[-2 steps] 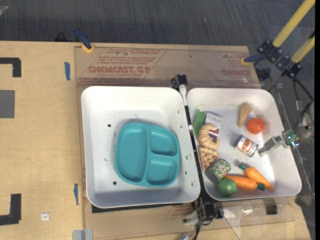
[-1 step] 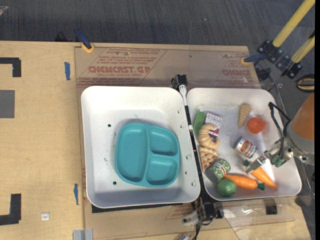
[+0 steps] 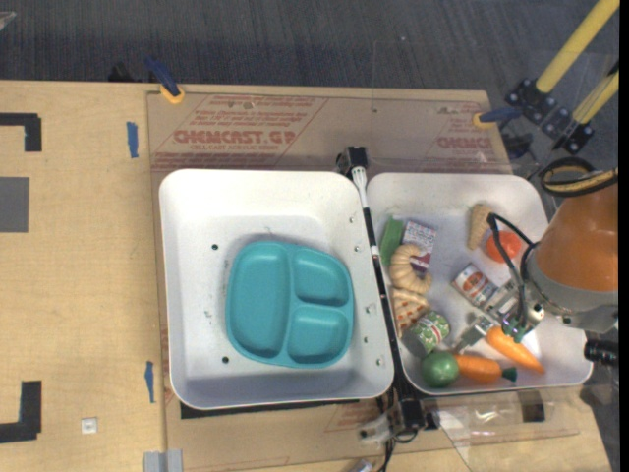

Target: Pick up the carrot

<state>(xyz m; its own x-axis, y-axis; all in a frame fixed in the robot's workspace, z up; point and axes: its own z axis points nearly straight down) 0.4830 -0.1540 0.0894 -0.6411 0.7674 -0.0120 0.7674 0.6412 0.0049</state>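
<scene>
Claw point(image 3: 494, 324) low in the right bin point(image 3: 560, 377), over a carrot point(image 3: 515, 348).
Whether it is apart or together, I cannot tell. A second carrot point(image 3: 479, 368) lies just beside.

This is a robotics lab or test cell rather than a home; the worktop point(image 3: 79, 264) is bare plywood marked with black tape corners point(image 3: 28, 131) and blue tape strips point(image 3: 132, 138); a protective-film sheet printed CHEMCAST GP point(image 3: 236, 126) lies clamped under two white bins point(image 3: 187, 264); toy food fills one bin; dark industrial carpet point(image 3: 295, 18) and a yellow-legged stand point(image 3: 580, 37) lie beyond.
</scene>
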